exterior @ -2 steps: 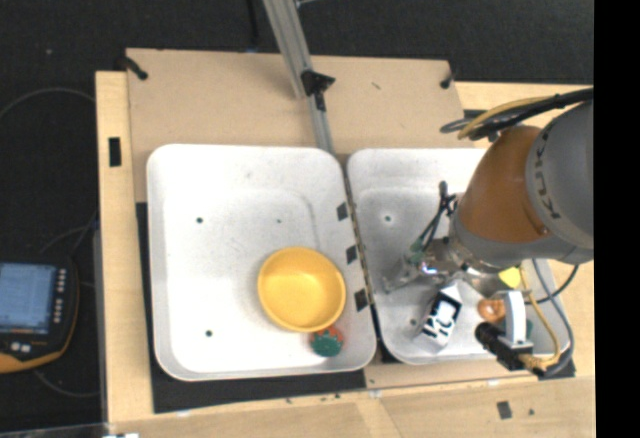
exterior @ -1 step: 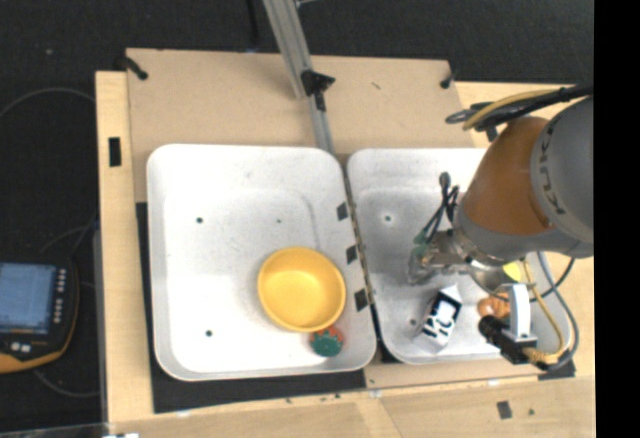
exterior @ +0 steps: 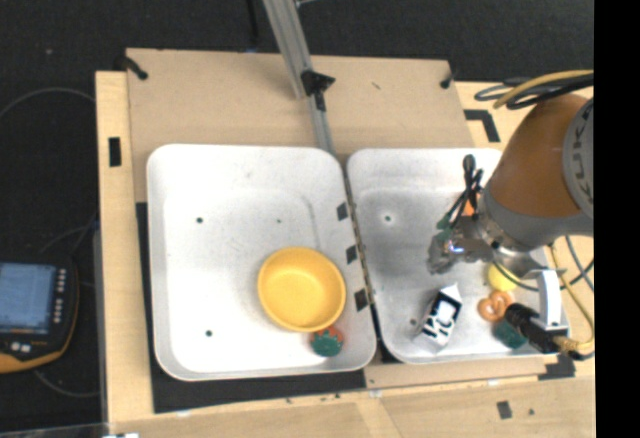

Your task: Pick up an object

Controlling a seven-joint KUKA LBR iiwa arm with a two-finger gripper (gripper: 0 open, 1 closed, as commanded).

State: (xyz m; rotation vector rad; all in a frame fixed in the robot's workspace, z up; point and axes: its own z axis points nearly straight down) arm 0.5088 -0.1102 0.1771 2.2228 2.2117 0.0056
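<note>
- Camera view: my claw (exterior: 443, 254) hangs low in the right bin (exterior: 400, 186), just above the carton (exterior: 438, 318); I cannot tell its opening.
- Nothing is lifted; I judge the grasp still ahead.
- Bowl (exterior: 301, 288) sits in the left bin (exterior: 215, 216).

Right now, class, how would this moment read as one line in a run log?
arm: over right bin | gripper: above black-and-white box, nothing seen held | left bin: yellow bowl | pick: not yet done
</note>
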